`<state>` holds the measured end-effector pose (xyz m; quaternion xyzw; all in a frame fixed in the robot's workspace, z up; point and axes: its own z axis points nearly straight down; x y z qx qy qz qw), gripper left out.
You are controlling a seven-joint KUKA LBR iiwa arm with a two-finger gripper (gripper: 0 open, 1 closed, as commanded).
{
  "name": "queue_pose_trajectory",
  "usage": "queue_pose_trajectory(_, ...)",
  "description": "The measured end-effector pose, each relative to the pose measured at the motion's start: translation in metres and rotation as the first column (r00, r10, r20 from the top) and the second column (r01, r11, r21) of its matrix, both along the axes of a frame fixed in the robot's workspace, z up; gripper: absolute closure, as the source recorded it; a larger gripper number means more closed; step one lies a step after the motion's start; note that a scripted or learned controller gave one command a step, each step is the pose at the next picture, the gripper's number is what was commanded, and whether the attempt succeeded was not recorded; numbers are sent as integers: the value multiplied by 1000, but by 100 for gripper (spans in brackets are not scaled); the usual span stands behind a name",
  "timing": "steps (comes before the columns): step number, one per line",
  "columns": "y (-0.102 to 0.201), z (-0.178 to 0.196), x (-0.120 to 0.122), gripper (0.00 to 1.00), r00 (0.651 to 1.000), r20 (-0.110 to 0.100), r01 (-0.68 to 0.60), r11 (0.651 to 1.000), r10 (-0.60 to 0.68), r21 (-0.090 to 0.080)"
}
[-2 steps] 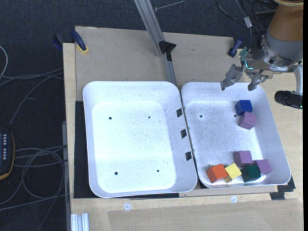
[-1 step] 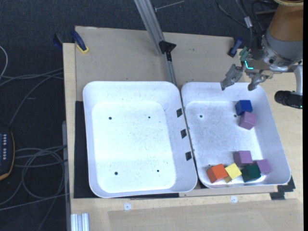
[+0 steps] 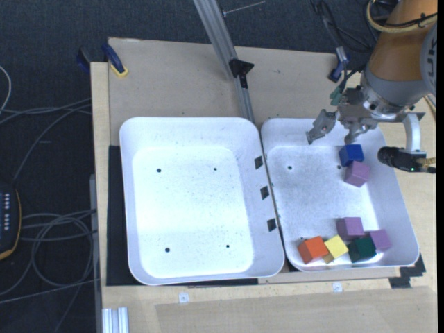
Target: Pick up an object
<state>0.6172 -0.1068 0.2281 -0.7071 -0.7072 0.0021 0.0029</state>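
Orange block (image 3: 312, 248) at right bin's (image 3: 305, 189) near edge, blue block (image 3: 351, 153) beside gripper (image 3: 340, 129) — spread open, holding nothing

Arm (image 3: 402, 40) — cut off top-right

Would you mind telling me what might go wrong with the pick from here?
1. The blue block touches a purple block, so closing the gripper could nudge both.
2. Both sit near the right bin's far wall, which may crowd the fingers.
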Motion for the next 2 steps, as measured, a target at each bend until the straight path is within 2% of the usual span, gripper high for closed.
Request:
queue_pose_trajectory(1, -3, -52, 9, 0, 1000, 0, 0, 1000, 0, 0)
queue_pose_trajectory(2, 7, -105, 12, 0, 1000, 0, -1, 1000, 1, 1)
